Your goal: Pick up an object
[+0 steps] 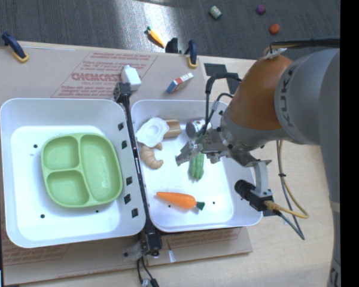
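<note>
Left bin (12, 178): I see a divided plate (81, 170). Right bin (227, 217): I see a cup (152, 131) and croissant (150, 156) at left, a carrot (178, 200) in front, and a cucumber (196, 165) centrally, under the gripper (194, 150).

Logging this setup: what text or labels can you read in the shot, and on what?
"CHEMCAST": large red print on the cardboard sheet under the bins.
Smaller red lines around it: too blurred to read.
"KU...": partial grey lettering on the arm, cut off.
Small red, white and blue box: no print legible.
</note>
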`<state>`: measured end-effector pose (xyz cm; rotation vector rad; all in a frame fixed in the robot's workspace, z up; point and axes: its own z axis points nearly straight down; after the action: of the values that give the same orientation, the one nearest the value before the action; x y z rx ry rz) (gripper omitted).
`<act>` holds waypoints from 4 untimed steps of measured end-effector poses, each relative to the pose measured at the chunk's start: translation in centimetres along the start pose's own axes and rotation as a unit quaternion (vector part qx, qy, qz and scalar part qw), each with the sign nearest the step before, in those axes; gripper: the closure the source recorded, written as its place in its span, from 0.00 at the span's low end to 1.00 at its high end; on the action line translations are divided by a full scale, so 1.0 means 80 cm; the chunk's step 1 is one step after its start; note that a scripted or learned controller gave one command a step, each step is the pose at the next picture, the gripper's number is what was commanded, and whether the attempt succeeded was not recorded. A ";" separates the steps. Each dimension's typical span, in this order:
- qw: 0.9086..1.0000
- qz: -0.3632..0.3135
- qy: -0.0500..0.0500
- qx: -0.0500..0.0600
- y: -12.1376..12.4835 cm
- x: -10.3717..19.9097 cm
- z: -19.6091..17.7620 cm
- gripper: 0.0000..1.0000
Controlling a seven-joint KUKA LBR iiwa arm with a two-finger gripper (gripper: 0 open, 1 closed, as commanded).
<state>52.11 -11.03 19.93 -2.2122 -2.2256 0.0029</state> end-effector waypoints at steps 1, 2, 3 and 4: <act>1.000 -0.001 0.000 0.001 0.005 0.011 0.118 0.00; 1.000 -0.001 0.000 0.001 -0.046 0.017 0.136 0.00; 1.000 -0.004 0.000 0.000 -0.045 0.016 0.123 1.00; 1.000 -0.004 0.000 0.000 -0.045 0.017 0.123 0.00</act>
<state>48.48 -9.72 10.13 -2.2042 -2.2346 0.0038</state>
